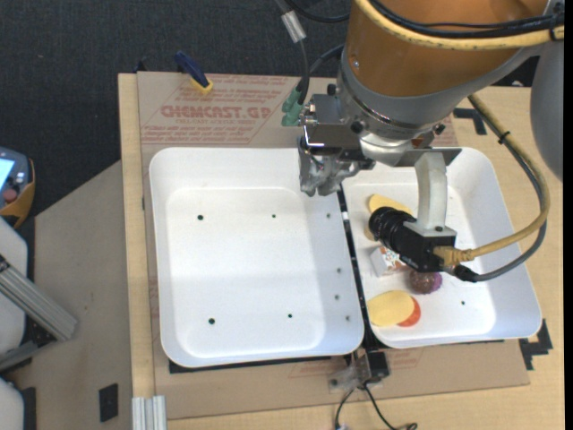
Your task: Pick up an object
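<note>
Bins sit side by side on the tabletop [224,106] so the arm can reach both. We see the left bin [179,330] with bare white floor and a few dark dots. The right bin [510,303] holds the small things we could pick: a yellow and red round piece [396,310] near the front, a purple lump [428,282] just behind it, a small printed packet [388,259], and a yellow bit [385,204] farther back.

The big arm hangs over the far edge where the bins meet. We think it is there to reach down into the right bin. The jaws [318,176] sit low by the middle wall. We cannot tell if they are apart or together, and we see nothing between them.

A black tube part [407,238] covers part of the packet and the purple lump. The arm hides the far side of the right bin.
</note>
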`<state>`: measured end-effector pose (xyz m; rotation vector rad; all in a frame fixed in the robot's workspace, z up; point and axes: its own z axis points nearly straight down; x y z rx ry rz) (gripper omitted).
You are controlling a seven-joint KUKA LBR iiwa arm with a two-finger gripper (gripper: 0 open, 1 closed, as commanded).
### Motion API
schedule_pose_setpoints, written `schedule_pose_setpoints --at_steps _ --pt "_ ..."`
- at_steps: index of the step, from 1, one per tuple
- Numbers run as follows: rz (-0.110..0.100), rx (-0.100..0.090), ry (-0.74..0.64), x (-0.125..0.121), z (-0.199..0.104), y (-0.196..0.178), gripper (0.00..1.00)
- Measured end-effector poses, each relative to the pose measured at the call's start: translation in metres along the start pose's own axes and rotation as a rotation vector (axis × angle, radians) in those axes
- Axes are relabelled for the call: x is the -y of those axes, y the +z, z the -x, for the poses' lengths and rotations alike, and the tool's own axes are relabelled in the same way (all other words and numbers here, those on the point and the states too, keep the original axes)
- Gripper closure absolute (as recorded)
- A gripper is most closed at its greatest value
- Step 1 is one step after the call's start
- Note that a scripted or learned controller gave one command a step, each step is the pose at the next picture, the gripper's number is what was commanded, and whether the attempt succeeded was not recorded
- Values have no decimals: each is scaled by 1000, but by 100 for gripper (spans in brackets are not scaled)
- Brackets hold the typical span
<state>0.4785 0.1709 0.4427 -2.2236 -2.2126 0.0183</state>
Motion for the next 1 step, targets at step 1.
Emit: schedule_pose_setpoints --at_steps 1 --pt "18 -5 2 -1 58 -39 100"
